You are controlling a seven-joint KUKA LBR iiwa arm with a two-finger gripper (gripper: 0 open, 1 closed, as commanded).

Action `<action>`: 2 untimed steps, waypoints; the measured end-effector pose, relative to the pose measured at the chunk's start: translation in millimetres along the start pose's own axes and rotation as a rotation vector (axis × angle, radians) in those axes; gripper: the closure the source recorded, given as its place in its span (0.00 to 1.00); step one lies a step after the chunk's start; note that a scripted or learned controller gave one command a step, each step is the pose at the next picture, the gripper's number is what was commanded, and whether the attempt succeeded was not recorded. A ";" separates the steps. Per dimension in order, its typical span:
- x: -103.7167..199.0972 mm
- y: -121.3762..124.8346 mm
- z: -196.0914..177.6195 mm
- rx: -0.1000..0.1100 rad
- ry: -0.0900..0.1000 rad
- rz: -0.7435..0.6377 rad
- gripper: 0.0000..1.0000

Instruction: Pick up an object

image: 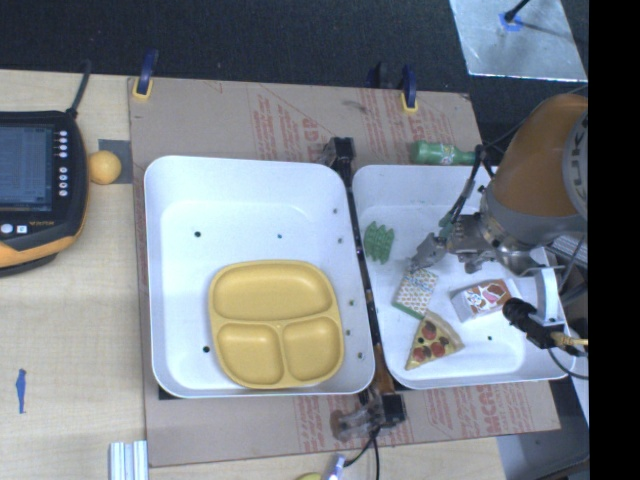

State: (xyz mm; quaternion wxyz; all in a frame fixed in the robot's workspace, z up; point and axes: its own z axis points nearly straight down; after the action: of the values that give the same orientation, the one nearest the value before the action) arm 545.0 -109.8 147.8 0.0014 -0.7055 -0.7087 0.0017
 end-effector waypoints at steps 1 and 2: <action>2.8 6.9 56.6 0.000 0.000 -0.001 0.00; 1.9 7.1 46.3 0.001 -0.001 -0.003 1.00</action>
State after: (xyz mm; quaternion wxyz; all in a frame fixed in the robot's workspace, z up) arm 551.9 -108.0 101.5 0.0015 -0.7045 -0.7097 0.0025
